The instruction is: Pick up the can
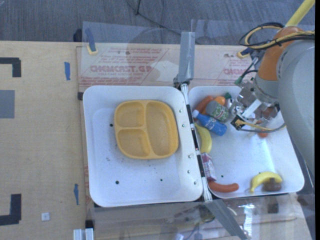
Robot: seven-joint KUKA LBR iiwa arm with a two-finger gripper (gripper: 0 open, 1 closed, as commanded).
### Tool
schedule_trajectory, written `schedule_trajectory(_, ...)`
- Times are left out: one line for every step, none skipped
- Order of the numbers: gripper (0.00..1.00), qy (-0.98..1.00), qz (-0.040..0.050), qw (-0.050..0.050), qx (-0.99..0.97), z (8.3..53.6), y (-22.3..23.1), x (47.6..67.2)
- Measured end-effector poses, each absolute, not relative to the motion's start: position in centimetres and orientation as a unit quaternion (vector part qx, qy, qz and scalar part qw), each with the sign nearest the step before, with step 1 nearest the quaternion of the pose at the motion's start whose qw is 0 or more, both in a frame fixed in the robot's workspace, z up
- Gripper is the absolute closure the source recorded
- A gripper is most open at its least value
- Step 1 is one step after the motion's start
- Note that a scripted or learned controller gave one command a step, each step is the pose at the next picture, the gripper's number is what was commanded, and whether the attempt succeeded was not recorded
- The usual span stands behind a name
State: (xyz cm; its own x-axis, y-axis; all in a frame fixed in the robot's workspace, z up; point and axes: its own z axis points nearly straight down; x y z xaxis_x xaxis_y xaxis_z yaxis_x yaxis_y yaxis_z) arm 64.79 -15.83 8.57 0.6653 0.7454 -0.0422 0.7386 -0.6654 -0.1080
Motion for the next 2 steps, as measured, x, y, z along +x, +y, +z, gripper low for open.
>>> schedule_trajectory(1.0,-0.408,0.0326,0.03,-0.912,9.7,-15.6,65.3)
schedule_trajectory(1.0,-0.376,-0.0005,-0.001,-0.926,21.9,-16.8,66.2)
